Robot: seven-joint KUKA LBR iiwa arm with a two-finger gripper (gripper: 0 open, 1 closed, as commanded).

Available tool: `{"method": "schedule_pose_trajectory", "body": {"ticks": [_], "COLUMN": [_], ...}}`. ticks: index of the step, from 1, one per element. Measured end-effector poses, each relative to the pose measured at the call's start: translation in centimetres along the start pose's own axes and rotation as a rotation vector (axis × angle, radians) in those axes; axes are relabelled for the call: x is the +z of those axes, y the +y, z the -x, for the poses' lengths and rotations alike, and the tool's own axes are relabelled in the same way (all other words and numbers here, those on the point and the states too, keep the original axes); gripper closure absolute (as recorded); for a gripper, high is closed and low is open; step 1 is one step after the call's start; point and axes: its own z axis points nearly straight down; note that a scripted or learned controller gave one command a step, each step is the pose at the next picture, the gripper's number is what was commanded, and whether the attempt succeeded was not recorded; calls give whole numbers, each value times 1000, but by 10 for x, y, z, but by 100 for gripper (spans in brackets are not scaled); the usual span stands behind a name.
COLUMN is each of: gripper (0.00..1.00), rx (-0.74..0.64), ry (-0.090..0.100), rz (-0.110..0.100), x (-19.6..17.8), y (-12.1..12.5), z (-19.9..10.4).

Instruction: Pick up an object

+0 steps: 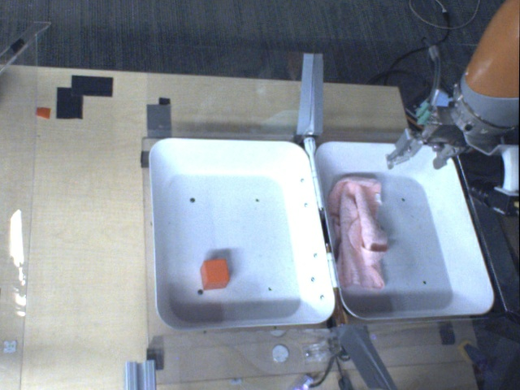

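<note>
Two shallow white bins are seen side by side on a pale wooden bench point(81, 242), divided by a grey metal rail point(311, 96) that runs back from the seam between them. Taking that rail as the landmark, the left bin point(162, 218) lies directly to its left and the right bin point(463, 226) directly to its right. A small orange block point(215, 274) is found in the left bin, well to the left of the rail and towards the front wall of that bin, resting flat on the floor with nothing touching it. A crumpled pink cloth point(359, 232) is laid in the right bin, just to the right of the rail, stretched from the middle of the bin towards its front edge. The gripper point(420, 153) is held over the back rim of the right bin, well to the right of the rail and apart from the cloth, beyond the cloth's far end. Its two fingers are spread apart, pointing down and towards the rail, and nothing is seen between them. The arm's orange band point(494, 51) is visible above the wrist, farther right of the rail still. On the bench far to the left of the rail, black blocks point(80, 94) and a small orange marker point(43, 113) are placed near the back edge.
</note>
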Motion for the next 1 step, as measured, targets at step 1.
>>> {"method": "schedule_pose_trajectory", "body": {"ticks": [1], "gripper": [0], "rx": [-15], "ry": [0], "rz": [7], "x": [176], "y": [-23], "z": [-6]}}
